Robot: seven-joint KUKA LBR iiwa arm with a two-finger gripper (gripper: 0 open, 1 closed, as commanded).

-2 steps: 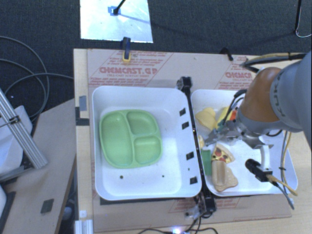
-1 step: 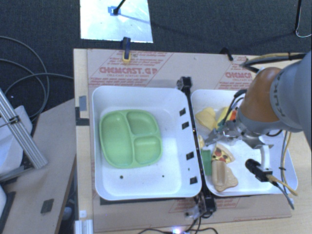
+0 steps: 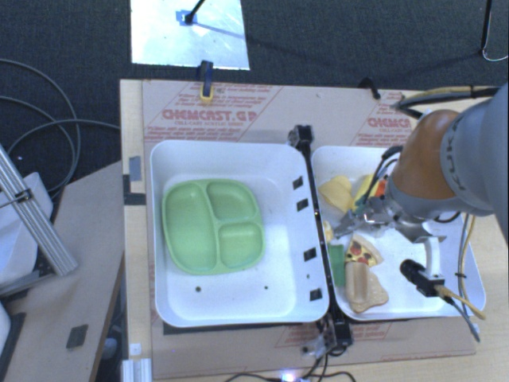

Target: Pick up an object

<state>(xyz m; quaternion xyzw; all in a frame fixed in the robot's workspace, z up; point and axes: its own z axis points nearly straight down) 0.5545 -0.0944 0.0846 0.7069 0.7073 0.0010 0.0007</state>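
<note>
Now L bin [image 3: 183,309]: green tray [image 3: 212,224]; R bin [image 3: 461,293]: toy food [image 3: 362,269]; gripper [image 3: 358,217] grip unclear.

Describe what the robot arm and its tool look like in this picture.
The arm is a thick, rounded grey body with a broad orange band above the wrist. Thin cables, one yellow, run along it near the band. Below the band sits the tool, a compact cluster of grey and silver metal parts over the right bin; its finer details are too small to make out.
</note>
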